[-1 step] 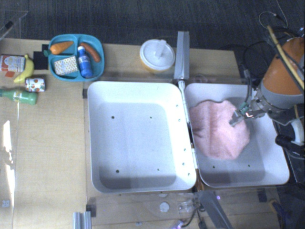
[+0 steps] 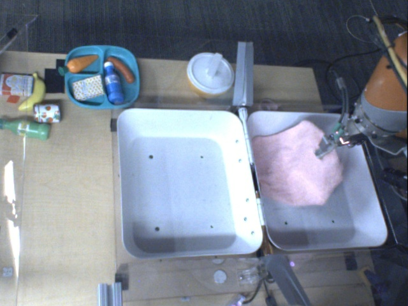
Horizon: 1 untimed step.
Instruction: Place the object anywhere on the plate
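pink cloth [image 2: 294, 169]: soft, pale pink, matte. from my screen it looks like a towel or rag spread loosely, with a rounded lower edge and a raised corner at the upper right. it lies in the right bin, covering most of that bin's upper and middle floor.
right bin [image 2: 370, 234]: shallow, white. i see bare floor below the cloth and along the right wall.
left bin [image 2: 134, 171]: shallow, white, with small dark dots on the floor. it sits touching the right bin along a shared middle edge.
gripper [image 2: 326, 148]: i see it low over the cloth's upper right part, tilted and pointing down-left. i cannot tell from this view whether its tips are spread or pressed together, or whether they have any cloth between them.
arm [image 2: 386, 88]: grey with an orange band, coming in from the right above the right bin's upper corner.
plate [image 2: 131, 75]: blue, divided into sections, on the bench beyond the left bin's upper left corner, well apart from the cloth. it carries a carrot-like toy, a sausage-like toy, a blue bottle and a pale patterned piece.
cup [image 2: 210, 74]: white lid, yellowish base, standing just beyond the left bin's far edge.
bench [image 2: 57, 190]: light wood. at its left edge i see a banana, a small can, a green bottle and a small carton.
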{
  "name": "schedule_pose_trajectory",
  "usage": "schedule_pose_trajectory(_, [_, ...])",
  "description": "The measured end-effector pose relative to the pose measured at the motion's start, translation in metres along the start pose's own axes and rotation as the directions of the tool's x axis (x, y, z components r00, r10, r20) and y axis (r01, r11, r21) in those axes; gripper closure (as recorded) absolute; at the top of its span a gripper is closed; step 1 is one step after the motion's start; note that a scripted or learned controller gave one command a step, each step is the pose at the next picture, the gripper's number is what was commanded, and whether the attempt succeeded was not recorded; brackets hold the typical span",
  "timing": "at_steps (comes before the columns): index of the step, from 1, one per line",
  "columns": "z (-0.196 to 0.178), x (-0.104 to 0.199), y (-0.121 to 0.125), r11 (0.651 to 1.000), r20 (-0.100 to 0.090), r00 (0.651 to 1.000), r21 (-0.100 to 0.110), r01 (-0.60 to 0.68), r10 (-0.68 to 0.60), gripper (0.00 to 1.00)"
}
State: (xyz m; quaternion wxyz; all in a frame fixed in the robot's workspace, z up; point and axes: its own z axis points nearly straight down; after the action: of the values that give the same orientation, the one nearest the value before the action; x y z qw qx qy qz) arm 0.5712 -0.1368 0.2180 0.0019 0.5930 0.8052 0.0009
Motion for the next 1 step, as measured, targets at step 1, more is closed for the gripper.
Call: schedule_pose_trajectory(1, [-0.0112,0.0512,0.0097,0.919,-0.002,0.919,0.000,0.394,-0.394,1.00])
